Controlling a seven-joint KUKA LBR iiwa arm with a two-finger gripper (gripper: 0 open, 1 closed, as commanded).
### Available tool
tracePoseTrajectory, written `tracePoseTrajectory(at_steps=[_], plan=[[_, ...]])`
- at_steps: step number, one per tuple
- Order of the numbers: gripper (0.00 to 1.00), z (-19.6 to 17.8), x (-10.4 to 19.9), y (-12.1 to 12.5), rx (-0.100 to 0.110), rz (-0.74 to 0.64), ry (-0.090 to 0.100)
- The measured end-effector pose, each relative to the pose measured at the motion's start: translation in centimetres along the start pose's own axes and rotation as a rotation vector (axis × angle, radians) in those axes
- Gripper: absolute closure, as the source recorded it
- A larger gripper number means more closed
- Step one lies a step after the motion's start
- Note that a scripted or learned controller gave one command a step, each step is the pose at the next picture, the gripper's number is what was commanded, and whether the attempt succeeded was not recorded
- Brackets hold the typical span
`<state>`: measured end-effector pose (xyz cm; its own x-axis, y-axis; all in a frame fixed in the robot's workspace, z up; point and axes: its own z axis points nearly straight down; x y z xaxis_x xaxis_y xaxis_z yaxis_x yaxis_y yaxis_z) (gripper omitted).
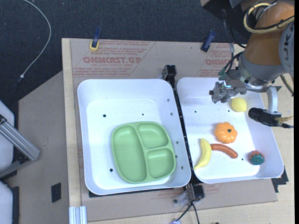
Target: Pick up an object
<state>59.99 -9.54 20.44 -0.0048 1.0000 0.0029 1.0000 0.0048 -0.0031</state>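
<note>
The right bin (202,88) holds a yellow lemon (239,105), an orange pumpkin (226,132), a yellow banana (203,153), a red-brown sausage (224,150) and a small red and teal toy (256,157). My gripper (223,93) hangs over the far part of the right bin, just left of the lemon. Nothing shows between its fingers. Whether the fingers are open or shut is hidden from this angle.
The left bin (93,97) carries a green divided plate (142,150) with three compartments. Black clips (169,72) sit at the seam between the bins. Blue clamps (96,37) hold the cardboard sheet at the back.
</note>
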Motion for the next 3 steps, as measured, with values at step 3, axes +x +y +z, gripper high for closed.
tracePoseTrajectory(at_steps=[3], plan=[[1.00,-1.8,15.0,-3.8,-0.004,-0.001,-0.001]])
